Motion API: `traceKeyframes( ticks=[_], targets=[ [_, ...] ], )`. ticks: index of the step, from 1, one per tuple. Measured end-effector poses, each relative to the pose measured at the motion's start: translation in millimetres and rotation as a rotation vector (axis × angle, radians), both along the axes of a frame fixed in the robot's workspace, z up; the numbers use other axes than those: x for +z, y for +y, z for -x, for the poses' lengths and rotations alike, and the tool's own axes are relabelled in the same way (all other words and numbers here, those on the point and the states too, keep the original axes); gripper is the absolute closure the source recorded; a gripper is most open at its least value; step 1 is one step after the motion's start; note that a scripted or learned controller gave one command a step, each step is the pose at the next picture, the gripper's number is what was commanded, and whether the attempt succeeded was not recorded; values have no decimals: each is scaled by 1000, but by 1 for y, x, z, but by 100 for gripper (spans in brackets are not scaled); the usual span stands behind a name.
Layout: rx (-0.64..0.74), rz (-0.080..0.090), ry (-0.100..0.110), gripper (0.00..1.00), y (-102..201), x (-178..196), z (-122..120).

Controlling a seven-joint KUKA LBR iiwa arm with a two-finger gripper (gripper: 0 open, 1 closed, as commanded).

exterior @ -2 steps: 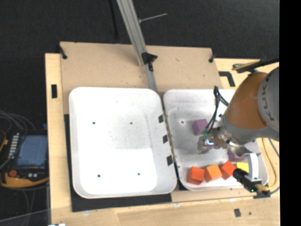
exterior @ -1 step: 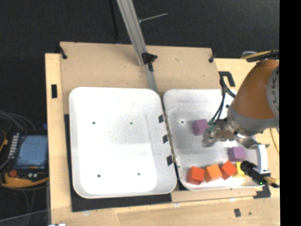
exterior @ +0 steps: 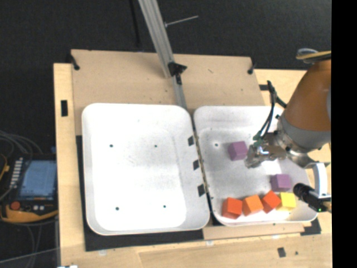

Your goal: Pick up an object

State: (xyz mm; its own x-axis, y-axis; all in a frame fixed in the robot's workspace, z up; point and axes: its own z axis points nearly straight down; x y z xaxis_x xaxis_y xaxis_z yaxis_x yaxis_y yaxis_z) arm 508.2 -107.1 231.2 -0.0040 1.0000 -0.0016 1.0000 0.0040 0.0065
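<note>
So far nothing has been lifted, as far as the view shows. At the far left of the frame, off the bench (exterior: 64, 149), sits a handheld control pendant (exterior: 30, 186) with a blue screen and its cables. Moving right, the left bin (exterior: 139, 163) occupies the centre-left of the frame, white with a few dark dots on its floor. A metal bar (exterior: 159, 35) slants down from the top centre toward the seam between the two bins. The right bin (exterior: 220, 121) holds all the candidates: a purple block (exterior: 237, 150) in its middle, and along its lower edge a row running left to right of a red-orange block (exterior: 232, 207), an orange block (exterior: 252, 204), a red block (exterior: 271, 200) and a yellow block (exterior: 288, 200), with a second purple block (exterior: 281, 181) just above the right end of that row. Every block rests on the bin floor. The pincer (exterior: 257, 155) hangs low over the right bin, just beside the first purple block on its right; whether it touches that block cannot be told. Its tips are too dark and blurred to judge how wide they stand, and no block shows between them. Behind it, at the right edge of the frame, is the grey arm (exterior: 312, 108) with its orange band. My reading is that the approach is largely made, toward the nearer purple block, while the closing, a secure hold and the lift are all still to come.
</note>
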Motion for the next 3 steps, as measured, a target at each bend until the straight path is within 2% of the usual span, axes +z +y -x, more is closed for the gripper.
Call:
traceKeyframes(
  ticks=[1,2,3],
  targets=[
    [-1,-2,5,100,31,-1,-27],
    [3,-2,3,100,72,1,-69],
    [4,-3,3,100,124,10,-94]
  ],
)
